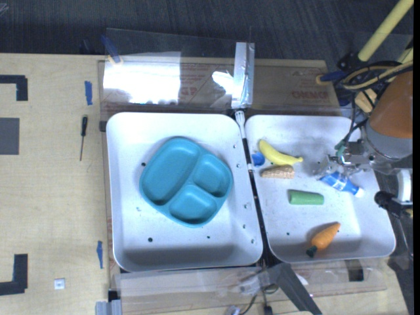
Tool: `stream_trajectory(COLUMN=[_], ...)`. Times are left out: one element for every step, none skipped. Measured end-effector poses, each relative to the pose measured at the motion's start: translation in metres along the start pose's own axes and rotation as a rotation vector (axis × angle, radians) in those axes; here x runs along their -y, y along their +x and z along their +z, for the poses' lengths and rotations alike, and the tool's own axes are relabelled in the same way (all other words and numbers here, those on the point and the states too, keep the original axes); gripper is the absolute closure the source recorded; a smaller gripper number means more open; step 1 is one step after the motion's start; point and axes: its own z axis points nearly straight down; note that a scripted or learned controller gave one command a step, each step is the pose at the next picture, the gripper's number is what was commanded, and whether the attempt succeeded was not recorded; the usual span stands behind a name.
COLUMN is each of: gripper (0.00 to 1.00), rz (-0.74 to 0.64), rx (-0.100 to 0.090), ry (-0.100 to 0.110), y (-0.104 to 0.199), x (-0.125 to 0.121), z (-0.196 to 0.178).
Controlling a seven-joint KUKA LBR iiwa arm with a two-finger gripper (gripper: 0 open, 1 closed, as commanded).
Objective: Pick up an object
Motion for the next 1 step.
stream_trajectory(gripper=[1.00], rz=[0.145], rx=[0.012], ry=[-0.005], y=[0.0694], x=[0.0040], z=[-0.0961])
